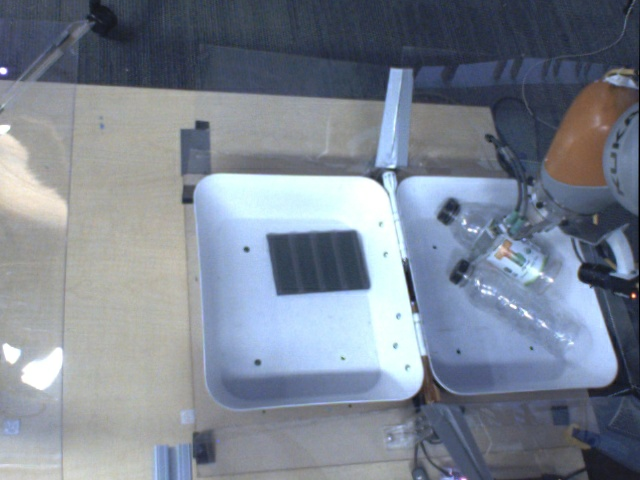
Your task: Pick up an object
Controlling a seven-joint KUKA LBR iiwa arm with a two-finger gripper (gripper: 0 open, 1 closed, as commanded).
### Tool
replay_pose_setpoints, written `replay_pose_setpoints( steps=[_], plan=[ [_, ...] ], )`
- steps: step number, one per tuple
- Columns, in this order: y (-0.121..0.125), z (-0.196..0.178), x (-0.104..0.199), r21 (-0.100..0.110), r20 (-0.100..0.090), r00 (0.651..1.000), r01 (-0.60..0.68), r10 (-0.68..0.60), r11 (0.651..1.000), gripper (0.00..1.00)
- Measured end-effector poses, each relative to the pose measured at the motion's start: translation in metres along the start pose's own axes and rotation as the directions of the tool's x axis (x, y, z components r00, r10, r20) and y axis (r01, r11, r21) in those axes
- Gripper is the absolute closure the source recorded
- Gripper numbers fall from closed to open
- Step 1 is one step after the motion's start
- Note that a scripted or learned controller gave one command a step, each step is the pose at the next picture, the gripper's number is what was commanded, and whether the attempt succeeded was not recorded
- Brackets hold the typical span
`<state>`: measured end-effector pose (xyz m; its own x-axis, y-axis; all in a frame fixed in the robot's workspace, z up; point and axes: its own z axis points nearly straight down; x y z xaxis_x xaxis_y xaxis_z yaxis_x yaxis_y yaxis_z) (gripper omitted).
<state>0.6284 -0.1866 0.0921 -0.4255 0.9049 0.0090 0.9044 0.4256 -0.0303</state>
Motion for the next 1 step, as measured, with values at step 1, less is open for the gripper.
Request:
replay_pose_setpoints(
  steps=[1],
  plan=[
    [-0.0004, -0.0097, 0.0002, 0.001, -0.001, 1.0, 0.002, -0.002, 1.0, 1.0]
  ],
)
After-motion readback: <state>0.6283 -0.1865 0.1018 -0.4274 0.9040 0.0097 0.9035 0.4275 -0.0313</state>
